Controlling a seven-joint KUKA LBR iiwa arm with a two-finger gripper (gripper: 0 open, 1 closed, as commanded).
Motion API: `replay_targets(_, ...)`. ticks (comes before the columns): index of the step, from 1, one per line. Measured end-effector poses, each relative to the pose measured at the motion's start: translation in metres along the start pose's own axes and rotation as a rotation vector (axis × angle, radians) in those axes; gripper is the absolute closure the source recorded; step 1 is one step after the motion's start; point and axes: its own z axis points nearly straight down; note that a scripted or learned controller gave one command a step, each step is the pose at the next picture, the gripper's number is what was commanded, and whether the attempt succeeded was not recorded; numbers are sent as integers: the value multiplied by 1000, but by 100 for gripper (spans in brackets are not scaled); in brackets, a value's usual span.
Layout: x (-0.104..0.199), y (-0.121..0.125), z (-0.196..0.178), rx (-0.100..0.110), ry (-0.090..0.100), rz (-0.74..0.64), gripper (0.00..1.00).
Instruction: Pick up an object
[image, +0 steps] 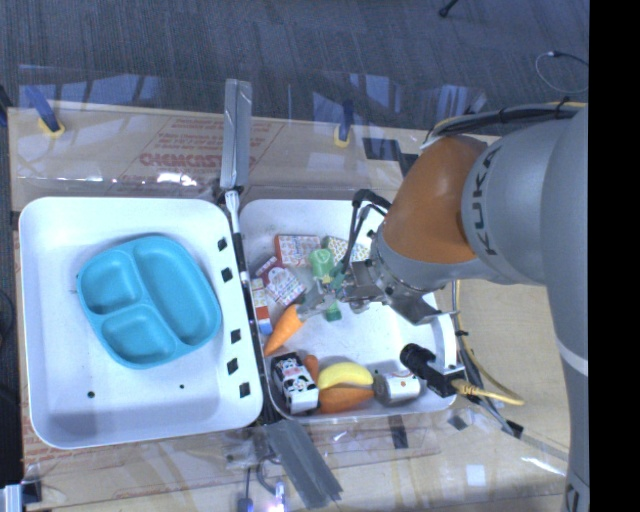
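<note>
From the overhead camera, the grey arm with its orange band (435, 205) reaches in from the right over the right-hand shallow white bin (300, 212). Its claw (335, 290) hangs low near the middle of that bin, just below a small green cylindrical object (321, 262); I cannot tell whether the claw is apart or together, and nothing is visibly caught in it.

Taking the green cylinder as the landmark: patterned red-and-white cards (283, 270) lie just left of it, an orange carrot-shaped toy (286, 326) lies below and to its left, and a yellow banana (345, 375) rests well below it near the bin's front wall. Just left of the banana stands a small black-and-white box (293, 382), with a brownish-orange oblong piece (345, 398) under the banana.

Far left of the cylinder, the other white bin (50, 330) holds a blue three-compartment tray (148, 298).
</note>
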Motion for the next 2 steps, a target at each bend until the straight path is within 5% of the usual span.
replay_targets(1, -21, 43, 98, 3, 1, -122, 0)
replay_targets(2, -9, -16, 99, 1, 2, -297, 0)
